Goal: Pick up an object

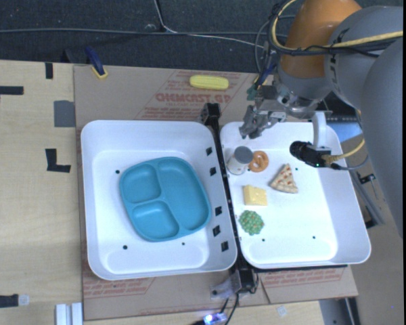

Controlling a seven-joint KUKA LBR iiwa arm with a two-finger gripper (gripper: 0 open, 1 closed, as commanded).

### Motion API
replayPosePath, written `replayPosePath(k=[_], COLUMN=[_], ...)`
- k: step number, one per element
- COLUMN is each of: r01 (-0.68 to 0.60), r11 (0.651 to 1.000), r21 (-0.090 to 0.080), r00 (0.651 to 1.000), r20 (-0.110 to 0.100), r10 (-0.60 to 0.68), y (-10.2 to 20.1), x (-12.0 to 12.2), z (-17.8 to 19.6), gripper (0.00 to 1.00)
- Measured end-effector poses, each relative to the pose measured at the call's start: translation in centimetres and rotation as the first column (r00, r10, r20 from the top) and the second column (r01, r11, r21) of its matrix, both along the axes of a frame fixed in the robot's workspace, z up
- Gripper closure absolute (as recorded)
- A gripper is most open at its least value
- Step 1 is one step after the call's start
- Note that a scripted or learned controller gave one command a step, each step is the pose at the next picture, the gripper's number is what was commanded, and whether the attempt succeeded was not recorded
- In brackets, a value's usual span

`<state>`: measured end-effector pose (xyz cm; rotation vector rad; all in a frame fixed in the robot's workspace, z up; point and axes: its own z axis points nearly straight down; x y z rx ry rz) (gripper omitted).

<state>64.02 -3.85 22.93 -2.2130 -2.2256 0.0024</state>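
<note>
Hovering gripper (255, 125) with fingers slightly apart, clamping nothing, just above the small grey cup (241, 156) beside the pretzel (259, 161) in the right bin (338, 246). Approaching, likely; next needing descending and closing around the cup.

You can't really make out the gripper (256, 123) fingers, too dark and small. The arm (365, 39) runs off the right edge and hides the right bin's (352, 249) far corner.

wooden bench (27, 202): cardboard sheet (155, 93), two white bins (95, 181).
</note>
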Motion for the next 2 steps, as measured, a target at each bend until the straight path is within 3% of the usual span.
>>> replayPosePath(k=[1, 2], r01=[-0.001, -0.001], r11=[1.0, 1.0], r21=[0.001, -0.001], r00=[1.0, 1.0], r20=[0.002, 0.0], r10=[0.001, 0.001], y=[5.0, 10.8], x=[0.4, 0.5], z=[0.7, -0.9], gripper=[1.0, 1.0])
